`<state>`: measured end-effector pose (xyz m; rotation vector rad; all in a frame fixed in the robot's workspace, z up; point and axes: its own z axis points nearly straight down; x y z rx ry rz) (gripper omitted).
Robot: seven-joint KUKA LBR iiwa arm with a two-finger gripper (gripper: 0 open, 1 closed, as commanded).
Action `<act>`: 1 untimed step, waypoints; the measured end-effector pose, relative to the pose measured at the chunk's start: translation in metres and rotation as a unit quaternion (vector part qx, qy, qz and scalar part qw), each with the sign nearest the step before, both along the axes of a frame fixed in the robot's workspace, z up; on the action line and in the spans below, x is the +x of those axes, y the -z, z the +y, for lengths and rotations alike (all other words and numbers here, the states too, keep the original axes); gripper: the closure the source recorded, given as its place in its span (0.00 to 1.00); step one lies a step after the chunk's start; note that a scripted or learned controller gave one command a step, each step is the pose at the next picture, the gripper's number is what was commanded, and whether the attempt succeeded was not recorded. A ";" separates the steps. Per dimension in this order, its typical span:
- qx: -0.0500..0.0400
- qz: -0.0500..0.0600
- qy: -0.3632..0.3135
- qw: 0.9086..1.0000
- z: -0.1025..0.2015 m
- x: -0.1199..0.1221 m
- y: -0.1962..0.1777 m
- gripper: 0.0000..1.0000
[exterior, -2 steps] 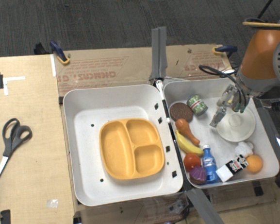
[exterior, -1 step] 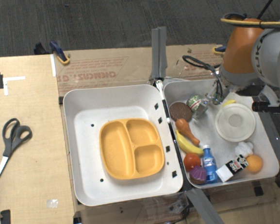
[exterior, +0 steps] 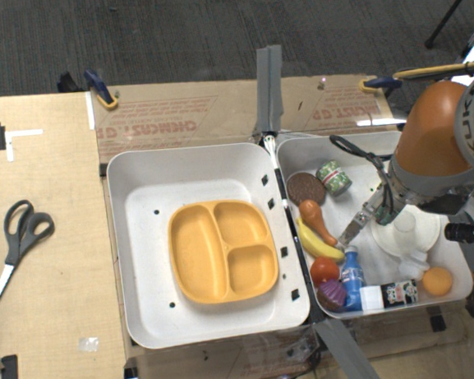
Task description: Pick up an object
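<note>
Banana [exterior: 319, 241] lies in your right bin [exterior: 357, 143], crowded among other toys. Your pincer [exterior: 353, 226] hangs just beside it; whether it's apart or together, you cannot tell.

Yellow divided plate [exterior: 223, 250], yellow banana [exterior: 317, 243], orange ball [exterior: 437, 281], white bins [exterior: 134, 235].

My arm [exterior: 435, 138] reaches in from the right, orange band up, wrist bent down, hand [exterior: 354, 225] low and slanting left.
</note>
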<state>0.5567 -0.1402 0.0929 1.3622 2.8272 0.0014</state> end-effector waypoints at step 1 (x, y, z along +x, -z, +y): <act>0.001 0.002 0.127 0.992 0.037 -0.055 0.001 0.00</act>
